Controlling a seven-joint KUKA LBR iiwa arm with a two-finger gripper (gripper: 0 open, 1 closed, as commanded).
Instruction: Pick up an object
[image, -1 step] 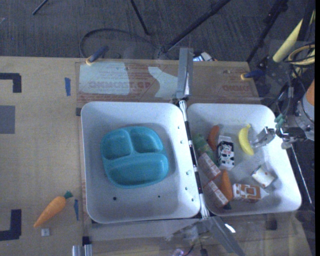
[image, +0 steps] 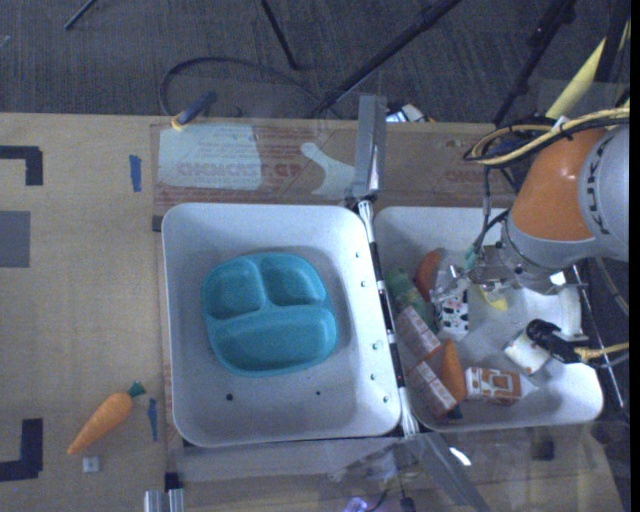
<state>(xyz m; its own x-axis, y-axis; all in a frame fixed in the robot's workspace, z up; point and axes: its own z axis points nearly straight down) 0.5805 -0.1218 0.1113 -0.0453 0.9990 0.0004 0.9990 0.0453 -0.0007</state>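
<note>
The right bin (image: 570, 400) holds several small things. A black-and-white cow-patterned item (image: 454, 317) lies near its middle, with a red-orange piece (image: 430, 267) and a green piece (image: 401, 286) to its upper left. Two brown packets (image: 418, 334) (image: 432, 386) lie along the left wall. An orange carrot-like piece (image: 453, 368) and an orange-and-white box (image: 493, 384) sit near the front. My gripper (image: 466, 288) hangs low in this bin, just above the cow-patterned item and right of the red-orange piece. Nothing shows as held.
The left bin (image: 190, 400) holds a blue divided plate (image: 269, 311). A toy carrot (image: 100, 421) lies on the bench at the lower left, outside the bins. The grey arm with its orange band (image: 560, 190) crosses the right bin's far right side.
</note>
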